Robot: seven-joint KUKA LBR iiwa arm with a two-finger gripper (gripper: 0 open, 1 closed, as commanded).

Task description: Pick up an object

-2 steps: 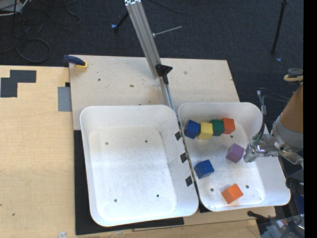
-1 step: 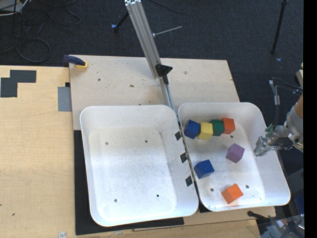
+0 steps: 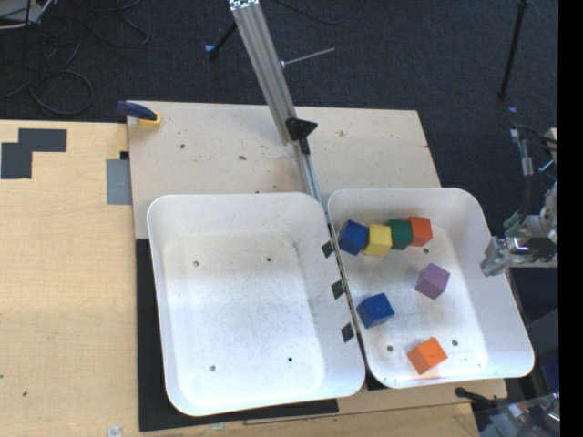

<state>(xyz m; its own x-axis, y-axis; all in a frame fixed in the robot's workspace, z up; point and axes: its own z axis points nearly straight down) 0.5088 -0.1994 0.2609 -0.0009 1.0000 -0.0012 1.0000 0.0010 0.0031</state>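
Note:
The right bin (image 3: pixel 510 335) holds several small cubes. Along its far side runs a row of a blue cube (image 3: pixel 353 238), a yellow cube (image 3: pixel 378 239), a green cube (image 3: pixel 399 233) and a red-orange cube (image 3: pixel 420 230). A purple cube (image 3: pixel 432 280) lies alone near the middle. Another blue cube (image 3: pixel 374 309) sits by the left wall, and an orange cube (image 3: pixel 426 355) rests near the front. My gripper (image 3: pixel 499 257) hangs at the bin's right rim, outside the cubes and well to the right of the purple one, with nothing visibly in it.
The left bin (image 3: pixel 182 244) adjoins the right one, with black clips (image 3: pixel 335 289) along the shared wall. A slanted aluminium bar (image 3: pixel 269 71) rises behind the bins. A blue-and-yellow clamp (image 3: pixel 139 113) lies at the bench's far left corner.

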